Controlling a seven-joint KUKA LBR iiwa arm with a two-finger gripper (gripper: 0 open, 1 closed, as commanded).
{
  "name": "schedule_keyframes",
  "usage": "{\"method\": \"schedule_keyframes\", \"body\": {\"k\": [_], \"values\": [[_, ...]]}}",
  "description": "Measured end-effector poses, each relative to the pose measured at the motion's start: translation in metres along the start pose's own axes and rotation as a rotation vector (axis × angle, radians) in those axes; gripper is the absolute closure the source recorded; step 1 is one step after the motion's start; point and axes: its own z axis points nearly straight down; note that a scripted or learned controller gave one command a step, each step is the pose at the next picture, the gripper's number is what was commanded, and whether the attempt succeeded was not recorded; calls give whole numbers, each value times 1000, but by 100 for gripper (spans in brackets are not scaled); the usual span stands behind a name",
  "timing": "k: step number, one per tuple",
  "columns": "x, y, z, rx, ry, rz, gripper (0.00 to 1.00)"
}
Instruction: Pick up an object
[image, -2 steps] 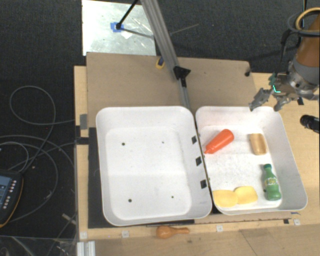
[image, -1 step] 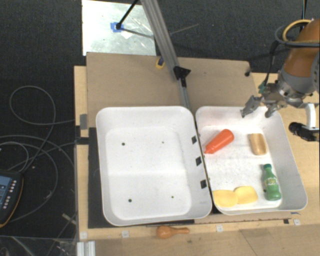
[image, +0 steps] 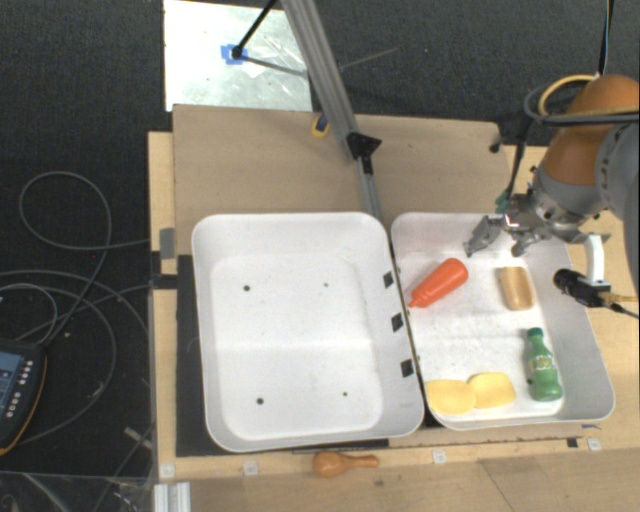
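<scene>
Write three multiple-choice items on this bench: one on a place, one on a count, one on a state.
1. Where does the green bottle lie?
A. right bin, near its front right corner
B. left bin, centre
C. on the bench behind the bins

2. How many things lie in the right bin?
A. two
B. four
C. seven

3. What is between the fingers of the claw?
A. the orange carrot
B. the green bottle
C. nothing

Key: 1 A, the bottle lies by that corner. 2 B, the orange carrot, tan bread piece, bottle and yellow piece. 3 C, the claw hangs open over the bin's far side, apart from everything.
</scene>
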Motion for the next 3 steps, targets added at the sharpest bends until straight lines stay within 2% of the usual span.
{"method": "schedule_keyframes", "body": {"k": [1,2,3], "values": [[1,0,41,-1,0,-2,0],[0,2,27,-8,-2,-5,100],[0,9,-38,-13,-3,-1,100]]}}
